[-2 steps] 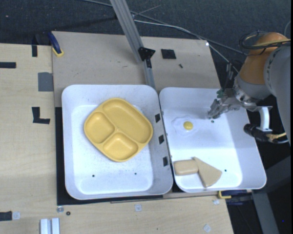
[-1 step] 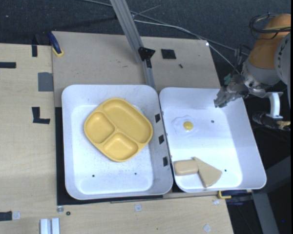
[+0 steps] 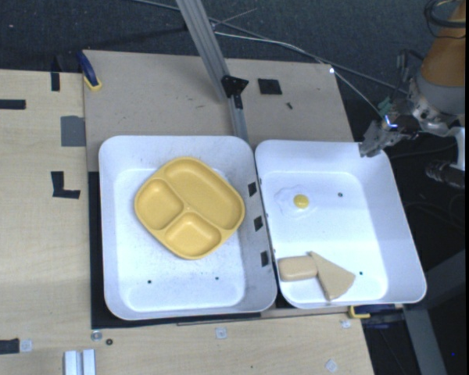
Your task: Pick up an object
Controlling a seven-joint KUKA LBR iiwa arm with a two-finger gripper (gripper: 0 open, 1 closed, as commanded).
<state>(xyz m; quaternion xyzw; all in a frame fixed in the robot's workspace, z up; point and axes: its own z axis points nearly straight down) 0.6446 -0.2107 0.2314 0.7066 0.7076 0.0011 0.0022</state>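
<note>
the claw (image 3: 373,143) hangs at about two o'clock, just over the far right corner of the right bin (image 3: 399,233); i cannot tell how its tips stand. inside that bin lie a small yellow ball (image 3: 301,201) near the middle, and a tan block (image 3: 297,268) touching a tan wedge (image 3: 334,276) at six o'clock. a yellow divided plate (image 3: 189,207) sits in the left bin (image 3: 117,233).

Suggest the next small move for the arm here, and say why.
Probably swing the hand inward over the right bin toward the tan pieces at its near edge. The hand sits at the bin's far right corner, apart from every object.
</note>
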